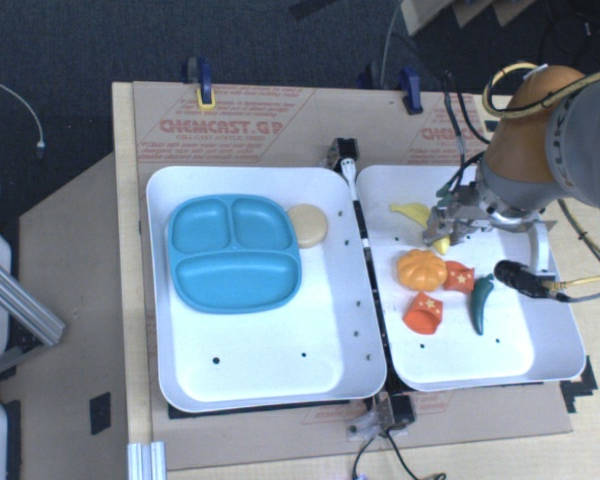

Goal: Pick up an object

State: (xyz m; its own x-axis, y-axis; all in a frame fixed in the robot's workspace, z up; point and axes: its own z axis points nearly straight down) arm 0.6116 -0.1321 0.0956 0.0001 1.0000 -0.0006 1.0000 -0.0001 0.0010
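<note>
From my seat at the controls, I see the arm reaching into the right bin, its claw low over the far-left part of that bin. I cannot tell whether the claw is released or clenched; the wrist body hides its working end, and I see nothing plainly held in it.

The toy banana lies just beside the claw, on its left, touching or nearly so. Its long axis runs roughly left to right across the bin, with a slight curve. That is the relation I judge the pick to turn on: the claw would need to shift a little leftward and straddle the banana across its short width.

Just toward the near side of the claw sits the orange pumpkin-like toy, with a red piece touching its right side, another red piece nearer to me, and a green pepper lying with its long axis running near to far. These crowd together, so I judge the banana the cleaner target.

The left bin holds a blue divided plate and a cream round disc touching its right edge.

On the bench board I read red print, "CHEMCAST GP", partly hidden by a blue clamp.
</note>
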